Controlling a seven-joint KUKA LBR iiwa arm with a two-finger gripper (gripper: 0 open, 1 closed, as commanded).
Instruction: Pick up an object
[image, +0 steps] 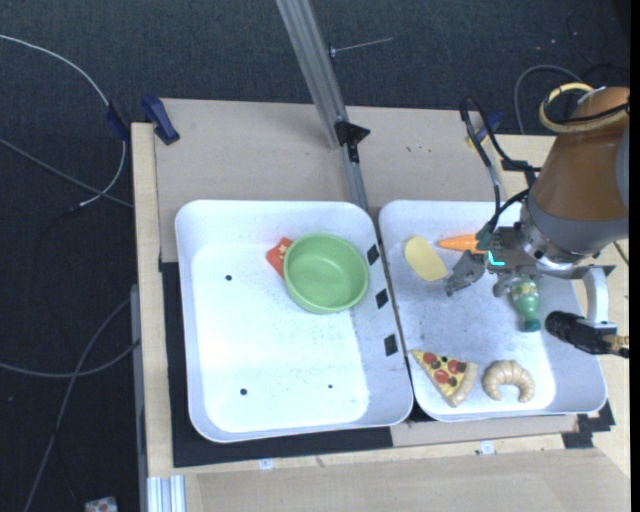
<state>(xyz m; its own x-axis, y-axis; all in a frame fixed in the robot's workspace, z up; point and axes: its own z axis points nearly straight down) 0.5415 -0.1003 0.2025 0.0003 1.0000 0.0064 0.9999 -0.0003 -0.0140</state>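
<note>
Two shallow white bins sit side by side on a tan bench. Centre frame, the left bin (215, 330) holds a green bowl (325, 272) overlapping a small red piece (276, 255). At right, the right bin (450, 320) holds a yellow piece (425, 260), an orange carrot (458, 242), a green bottle (526, 305), a pizza slice (444, 374) and a croissant (508, 380). The gripper (462, 277) hangs just right of the yellow piece, its fingers spread with nothing between them.
</note>
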